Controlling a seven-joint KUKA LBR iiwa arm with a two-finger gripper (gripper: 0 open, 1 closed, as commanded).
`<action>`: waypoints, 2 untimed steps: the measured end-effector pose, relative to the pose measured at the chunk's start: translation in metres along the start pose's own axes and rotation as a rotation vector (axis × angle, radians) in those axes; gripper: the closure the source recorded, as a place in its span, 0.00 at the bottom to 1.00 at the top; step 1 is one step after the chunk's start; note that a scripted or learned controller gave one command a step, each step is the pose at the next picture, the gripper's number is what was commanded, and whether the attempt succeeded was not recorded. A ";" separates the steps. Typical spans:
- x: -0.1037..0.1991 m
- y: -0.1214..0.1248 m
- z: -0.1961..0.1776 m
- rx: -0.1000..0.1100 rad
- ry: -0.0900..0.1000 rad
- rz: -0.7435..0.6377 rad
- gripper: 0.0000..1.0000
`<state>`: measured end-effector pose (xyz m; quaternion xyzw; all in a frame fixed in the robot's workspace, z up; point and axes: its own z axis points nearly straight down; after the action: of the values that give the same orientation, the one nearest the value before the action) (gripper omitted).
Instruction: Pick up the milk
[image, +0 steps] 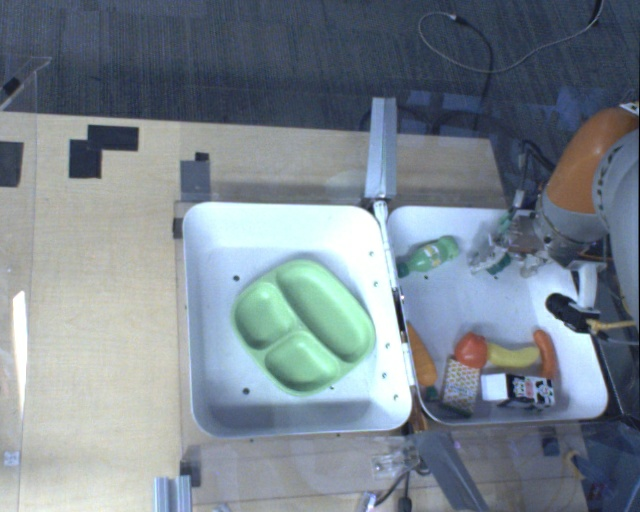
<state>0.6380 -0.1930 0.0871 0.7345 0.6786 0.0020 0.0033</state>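
Milk carton (517, 389) sits untouched at the right bin's (598, 405) front edge, gripper (508, 255) hangs well apart near the back, fingers spread, gripping nothing

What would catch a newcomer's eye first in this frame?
The green divided tray lies alone in the left bin. The right bin has toy food crowded along its near edge, with the milk among it. The gripper hangs over that bin's far side, apart from the milk.

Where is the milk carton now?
The milk carton lies in the right bin, by its near edge, below the banana and right of the checkered box.
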 end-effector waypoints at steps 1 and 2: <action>0.001 0.001 -0.012 0.002 0.000 -0.008 1.00; 0.002 0.003 -0.013 -0.006 0.000 -0.009 0.00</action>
<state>0.6407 -0.1909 0.1005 0.7315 0.6819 0.0038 0.0057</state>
